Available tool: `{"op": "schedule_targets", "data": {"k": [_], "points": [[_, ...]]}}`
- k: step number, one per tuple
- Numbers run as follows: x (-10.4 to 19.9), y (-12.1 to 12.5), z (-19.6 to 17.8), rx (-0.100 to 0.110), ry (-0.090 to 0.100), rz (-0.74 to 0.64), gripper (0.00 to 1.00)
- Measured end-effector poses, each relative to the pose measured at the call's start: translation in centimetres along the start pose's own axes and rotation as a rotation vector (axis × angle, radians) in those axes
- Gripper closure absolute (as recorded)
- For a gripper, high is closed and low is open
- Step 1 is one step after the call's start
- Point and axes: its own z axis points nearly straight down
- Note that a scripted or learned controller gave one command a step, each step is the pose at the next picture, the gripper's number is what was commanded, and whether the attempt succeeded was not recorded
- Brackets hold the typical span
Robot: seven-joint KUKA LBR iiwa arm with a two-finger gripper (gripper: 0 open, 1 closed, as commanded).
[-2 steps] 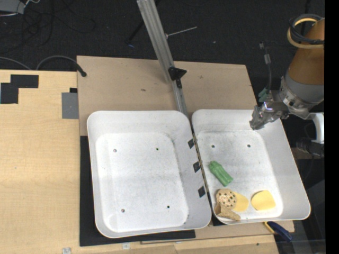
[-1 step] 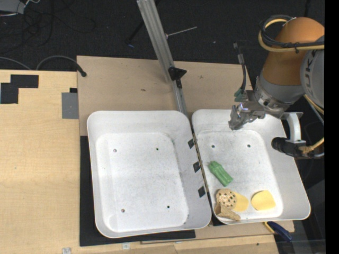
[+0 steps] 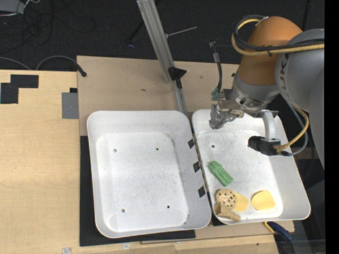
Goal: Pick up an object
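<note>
My gripper (image 3: 216, 121) hangs over the far left corner of the right bin (image 3: 286, 181), with nothing visible between its fingers. A green oblong object (image 3: 220, 173) lies near the bin's left wall, well in front of the gripper. In the near left corner sit a tan speckled piece (image 3: 226, 201) partly on an orange-yellow disc (image 3: 239, 202), and a yellow block (image 3: 262, 200) lies just to their right.
The left bin (image 3: 106, 126) sits beside the right one, joined by black clips (image 3: 196, 166). A slanted metal rail (image 3: 159, 41) rises behind the bins. A black cable-mounted part (image 3: 265, 144) of the arm hangs over the right bin's right side.
</note>
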Motion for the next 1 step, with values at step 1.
{"op": "schedule_targets", "data": {"k": [1], "points": [[4.56,1.80,0.26,-0.003,-0.001,0.001,1.00]]}}
